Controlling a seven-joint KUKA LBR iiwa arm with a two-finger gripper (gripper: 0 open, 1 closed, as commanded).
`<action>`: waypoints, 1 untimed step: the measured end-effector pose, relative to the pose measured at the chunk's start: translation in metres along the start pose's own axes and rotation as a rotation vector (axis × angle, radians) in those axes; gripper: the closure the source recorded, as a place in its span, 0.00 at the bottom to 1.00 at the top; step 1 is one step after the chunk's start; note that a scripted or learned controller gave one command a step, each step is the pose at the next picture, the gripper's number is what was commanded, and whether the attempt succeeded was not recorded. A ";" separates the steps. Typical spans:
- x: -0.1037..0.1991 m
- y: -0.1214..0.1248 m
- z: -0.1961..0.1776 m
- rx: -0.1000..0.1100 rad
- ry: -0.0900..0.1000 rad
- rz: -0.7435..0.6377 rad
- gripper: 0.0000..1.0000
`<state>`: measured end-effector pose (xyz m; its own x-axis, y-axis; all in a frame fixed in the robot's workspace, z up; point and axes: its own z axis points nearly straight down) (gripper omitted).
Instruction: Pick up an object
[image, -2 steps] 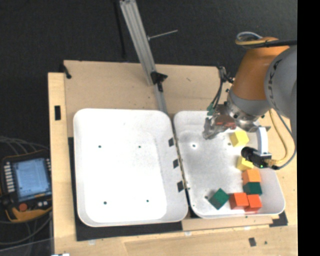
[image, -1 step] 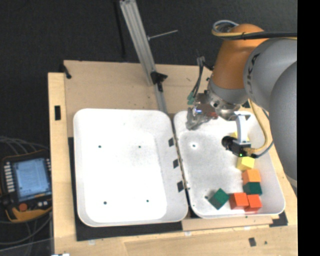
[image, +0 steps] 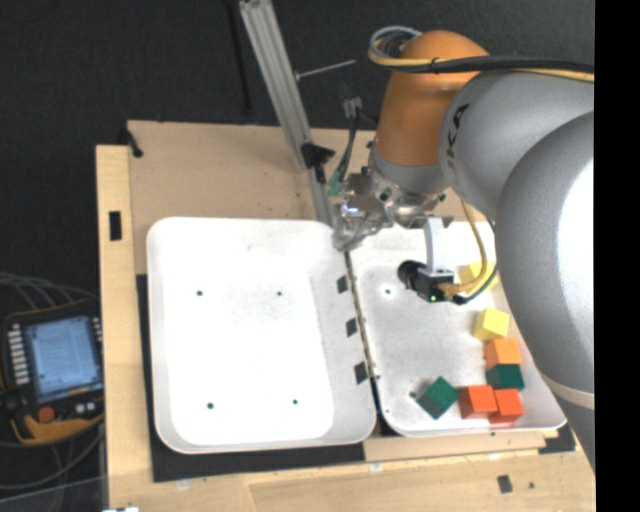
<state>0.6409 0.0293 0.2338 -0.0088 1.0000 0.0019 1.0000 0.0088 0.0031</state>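
Starting at the near edge of the desk (image: 250, 490), you find the blocks crowded into the near right corner of the right bin (image: 400, 340). A green block (image: 437, 397) sits skewed, just beside two orange blocks (image: 478, 400) that touch each other. Farther back, a dark block (image: 505, 376), an orange one (image: 503, 351) and a yellow block (image: 491, 323) run in a column along the right wall.

That crowding is your main risk. A grasp on any of the touching blocks would likely catch a neighbour or the bin wall and shove the block rather than grip it. The green block looks like the freest pick.

Farther still, the claw (image: 350, 222) hangs over the divide between the left bin (image: 250, 340) and the right bin, well apart from every block. A descent there would probably meet the rim or close on nothing. You cannot tell how far open the claw is, and nothing shows in its grasp.
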 end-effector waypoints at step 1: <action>0.053 0.016 0.009 0.001 -0.001 0.002 1.00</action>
